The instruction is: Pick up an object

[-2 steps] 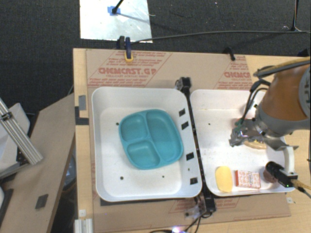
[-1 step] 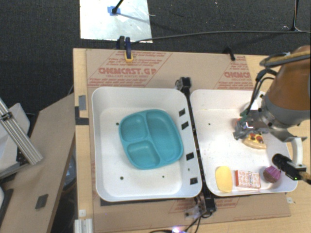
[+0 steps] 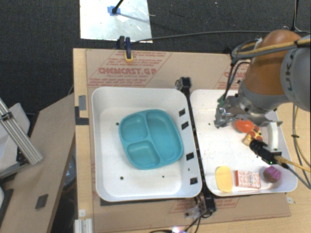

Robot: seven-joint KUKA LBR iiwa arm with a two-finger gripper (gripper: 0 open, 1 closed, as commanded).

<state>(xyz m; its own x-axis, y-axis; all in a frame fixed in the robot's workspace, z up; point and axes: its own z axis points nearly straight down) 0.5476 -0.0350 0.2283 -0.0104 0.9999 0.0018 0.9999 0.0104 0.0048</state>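
While the arm leans in from the right over the right-hand bin, things stand as follows.

Arm: grey (image 3: 272, 76), with an orange band above the wrist, bent low over the upper part of the right bin (image 3: 209, 144).
Gripper: (image 3: 222, 116) metallic, close above the bin floor near the bin's upper left part; whether it is apart or together cannot be told, and nothing shows between its tips.
Orange object: (image 3: 244, 126) just right of the gripper, partly under the wrist.
Yellow object: (image 3: 224, 178) flat and rounded, near the front wall of the right bin.
Red-and-white packet: (image 3: 247, 179) just beside the yellow object, to its right.
Purple object: (image 3: 271, 174) small, in the front right corner.
Left bin: (image 3: 109, 144) holds a teal divided plate (image 3: 150, 139) with three compartments, lying flat near the middle.
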